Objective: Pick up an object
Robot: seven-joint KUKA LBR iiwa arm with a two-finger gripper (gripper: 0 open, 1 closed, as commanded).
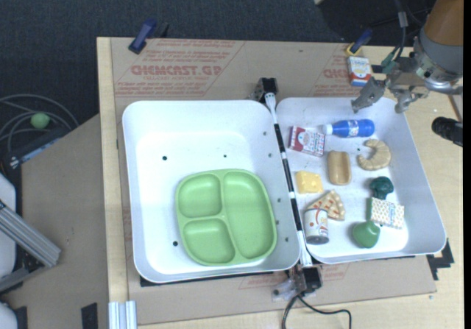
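Note:
My gripper (383, 101) hangs over the far edge of the right bin (423, 173), its two fingers (364, 99) spread apart and open with nothing between them. Just below it lies a blue bottle (352, 128) on its side. Near that are a red-and-white carton (306, 140), a croissant (375, 153) and a tan bun (338, 166). Further forward sit a yellow cheese wedge (308, 182), a pizza slice (329, 206), a small can (316, 226), a dark green piece (381, 188), a patterned packet (387, 213) and a green fruit (365, 234).
The left bin (147, 173) holds a green divided plate (224, 216). A small red-and-white box (359, 70) lies on the bench behind the right bin. A blue clamp (142, 37) sits at the back left. Black clips (268, 89) join the bins.

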